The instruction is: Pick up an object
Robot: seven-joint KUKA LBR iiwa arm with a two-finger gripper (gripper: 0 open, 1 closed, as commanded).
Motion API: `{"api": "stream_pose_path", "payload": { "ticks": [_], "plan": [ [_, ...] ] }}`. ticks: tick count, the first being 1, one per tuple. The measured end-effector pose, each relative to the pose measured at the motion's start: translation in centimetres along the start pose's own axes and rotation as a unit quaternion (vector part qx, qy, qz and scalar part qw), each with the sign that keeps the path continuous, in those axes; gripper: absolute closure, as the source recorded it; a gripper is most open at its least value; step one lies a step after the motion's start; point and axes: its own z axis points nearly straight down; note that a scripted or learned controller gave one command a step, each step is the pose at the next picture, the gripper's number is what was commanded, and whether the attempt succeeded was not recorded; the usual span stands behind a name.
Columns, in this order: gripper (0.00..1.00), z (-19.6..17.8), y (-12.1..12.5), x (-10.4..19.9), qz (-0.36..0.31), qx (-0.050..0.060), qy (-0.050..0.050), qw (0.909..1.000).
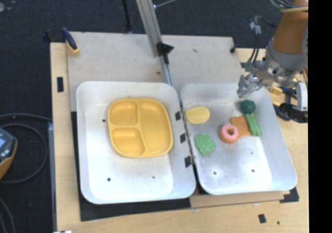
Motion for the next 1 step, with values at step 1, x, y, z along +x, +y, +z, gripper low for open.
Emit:
{"api": "stream_pose_path", "payload": {
  "ticks": [1],
  "plan": [
    [1.00,-0.22,0.08,-0.09,-0.001,0.002,0.001,1.0000]
  ]
}}
